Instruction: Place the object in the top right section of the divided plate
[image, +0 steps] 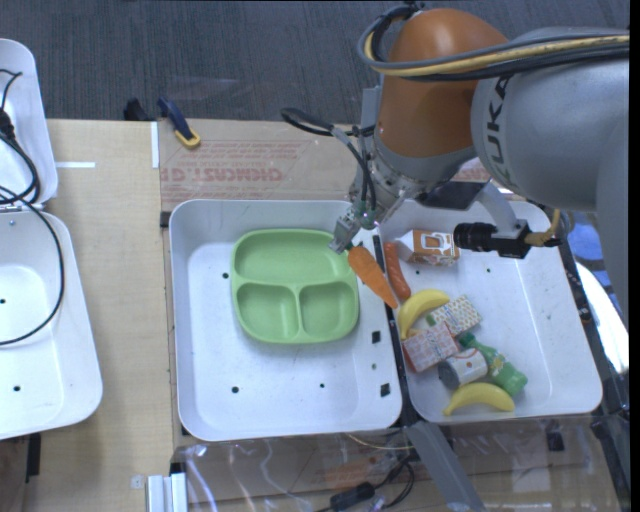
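the gripper (345, 236) hung at the green divided plate (295, 285) rim, fingers closed on a carrot (372, 277) tip, seemingly to carry it over

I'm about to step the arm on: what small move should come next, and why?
Probably a short shift left and slightly toward the bench's far edge. The carrot hangs at a slant below the gripper, over the wall between the bins, just right of the green divided plate. It seems not yet above the top right section.
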